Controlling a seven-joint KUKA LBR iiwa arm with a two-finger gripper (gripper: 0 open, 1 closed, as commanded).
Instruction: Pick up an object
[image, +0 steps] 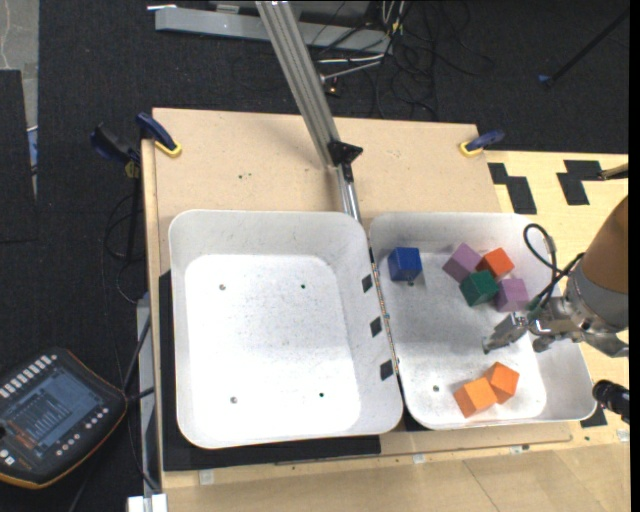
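In the right bin (430, 405) lie several small blocks. A blue cube (405, 263) sits near the bin's left wall. At the back, a purple block (462, 262), an orange block (497, 263), a green block (479, 288) and a second purple block (514, 292) are bunched together. Two orange blocks (475, 396) (504, 380) touch each other near the front. My gripper (520, 338) hangs over the bin's right side, between the green and purple cluster and the orange pair. It is open with nothing between its fingers.
The left bin (185, 300) adjoins the right one along a shared middle wall. A slanted metal pole (310, 95) reaches down to the back of the bins. A teach pendant (50, 410) lies off the bench at lower left.
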